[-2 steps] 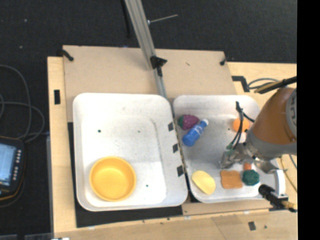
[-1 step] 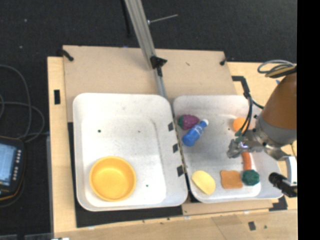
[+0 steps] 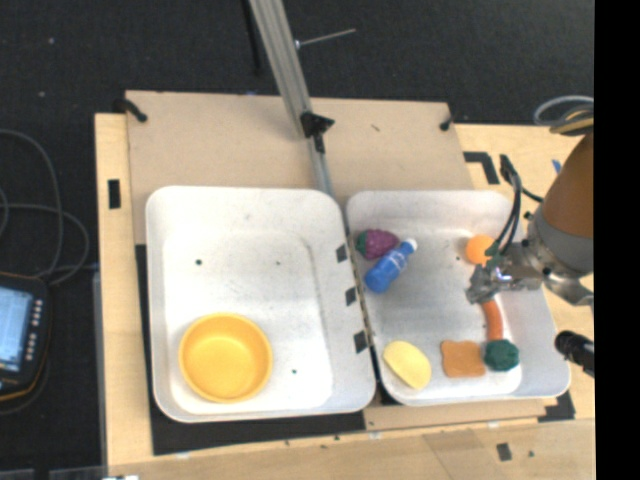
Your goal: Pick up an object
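My gripper hangs over the right side of the right bin, just above the top end of an orange-red carrot-like stick. An orange ball lies just up-left of it. A dark green lump sits at the stick's lower end, with an orange flat block beside it. A pale yellow lemon shape lies at the bin's front left. A blue bottle and a purple-green bunch rest near the bin's left wall.
The left bin holds a yellow bowl at its front left. A slanted metal pole rises behind the bins. The arm's orange band stands at the right edge. A black device sits off the bench at the left.
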### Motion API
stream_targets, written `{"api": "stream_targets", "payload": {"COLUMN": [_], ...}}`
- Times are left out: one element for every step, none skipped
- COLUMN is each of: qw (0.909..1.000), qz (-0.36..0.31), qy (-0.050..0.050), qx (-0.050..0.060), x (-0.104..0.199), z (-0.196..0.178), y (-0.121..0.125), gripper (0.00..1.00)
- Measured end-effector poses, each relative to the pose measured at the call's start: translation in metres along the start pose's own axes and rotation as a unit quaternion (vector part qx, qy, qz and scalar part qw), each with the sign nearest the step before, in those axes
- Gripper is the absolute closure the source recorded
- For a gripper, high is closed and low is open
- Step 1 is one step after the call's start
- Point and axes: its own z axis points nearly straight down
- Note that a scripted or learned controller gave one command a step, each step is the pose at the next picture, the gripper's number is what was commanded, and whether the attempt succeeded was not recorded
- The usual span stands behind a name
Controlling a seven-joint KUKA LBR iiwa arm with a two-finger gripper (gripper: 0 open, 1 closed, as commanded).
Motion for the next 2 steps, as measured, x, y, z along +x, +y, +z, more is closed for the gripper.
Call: {"api": "stream_targets", "payload": {"qw": [1.0000,1.0000], "qz": [-0.002,-0.002], "qy": [0.001,0.002], "qx": [0.002,0.002], "x": [0.048,0.095], "z": [-0.006,-0.018], "y": [0.031,0.045], "gripper": [1.00,1.00]}}
